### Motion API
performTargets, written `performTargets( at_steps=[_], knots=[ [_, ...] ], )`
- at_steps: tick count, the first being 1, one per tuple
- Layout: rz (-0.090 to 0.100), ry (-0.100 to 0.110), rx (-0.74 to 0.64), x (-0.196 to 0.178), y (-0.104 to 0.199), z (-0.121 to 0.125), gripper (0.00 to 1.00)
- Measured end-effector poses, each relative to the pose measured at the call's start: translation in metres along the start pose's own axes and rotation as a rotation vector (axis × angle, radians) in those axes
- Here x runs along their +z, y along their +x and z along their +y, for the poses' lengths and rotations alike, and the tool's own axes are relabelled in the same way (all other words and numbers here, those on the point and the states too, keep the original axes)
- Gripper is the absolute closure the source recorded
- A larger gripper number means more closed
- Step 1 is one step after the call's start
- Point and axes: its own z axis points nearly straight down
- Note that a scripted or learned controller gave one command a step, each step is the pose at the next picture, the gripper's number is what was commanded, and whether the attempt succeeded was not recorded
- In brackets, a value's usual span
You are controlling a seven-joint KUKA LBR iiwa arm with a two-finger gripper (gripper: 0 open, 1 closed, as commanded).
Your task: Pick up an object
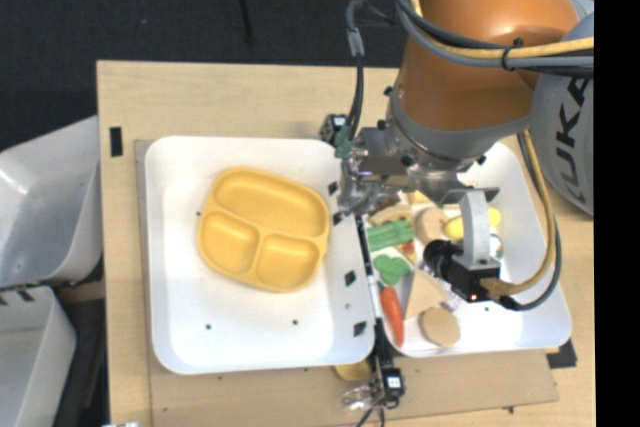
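The arm's orange wrist band hangs over the right bin and hides much of it. The gripper sits low under the wrist, just above the pile of toy food at the bin's left side. In that pile I see a green piece, a second green piece, an orange carrot, a tan round piece, a yellow piece and a beige piece. A yellow divided plate lies in the left bin.
A black and white part with cables hangs from the arm over the right bin's middle. A divider runs between the two bins. A small metal clip sits at the bench's front edge. White containers stand off the bench at left.
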Motion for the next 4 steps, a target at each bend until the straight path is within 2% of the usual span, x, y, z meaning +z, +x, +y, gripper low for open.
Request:
performTargets(
  at_steps=[1,2,3,4],
  knots=[
    [0.002,-0.008,-0.01,-0.015,0.0,0.0,1.0],
    [0.002,-0.008,-0.002,-0.073,-0.008,0.0,1.0],
    [-0.003,0.014,0.004,0.086,-0.02,-0.002,1.0],
    [0.003,-0.021,0.001,-0.081,-0.041,0.001,1.0]
  ],
)
